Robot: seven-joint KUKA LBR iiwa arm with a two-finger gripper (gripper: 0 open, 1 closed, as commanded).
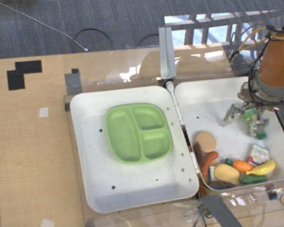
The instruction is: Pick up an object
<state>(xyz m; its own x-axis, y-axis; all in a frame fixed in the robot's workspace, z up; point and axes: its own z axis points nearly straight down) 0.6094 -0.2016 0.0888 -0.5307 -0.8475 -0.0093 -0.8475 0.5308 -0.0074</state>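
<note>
The grey arm with the orange band [279,63] reaches in from the right over the right shallow white bin [207,99]. Its claw [244,117] hangs low over the upper right part of this bin, with the metal fingers [229,115] spread apart. A small green and white object [252,122] sits beside the right finger, but I cannot tell if the claw is grasping it or if it only lies on the bin floor under the claw.

The other objects are gathered at the near edge of the right bin. A round beige toy bun [205,141] lies near the divider, and just below it there is a red-orange sausage-shaped piece [208,161]. Next to them lie a yellow lemon-like toy [226,172], a small orange carrot-like piece [240,165], a yellow banana [261,169], a green pod-shaped piece [253,177] and a small white printed packet [259,153].

The left shallow white bin [91,143] holds a light green plastic tray with three compartments [138,132], lying flat near its middle. Both bins stand on the pale wooden worktop [29,166].
</note>
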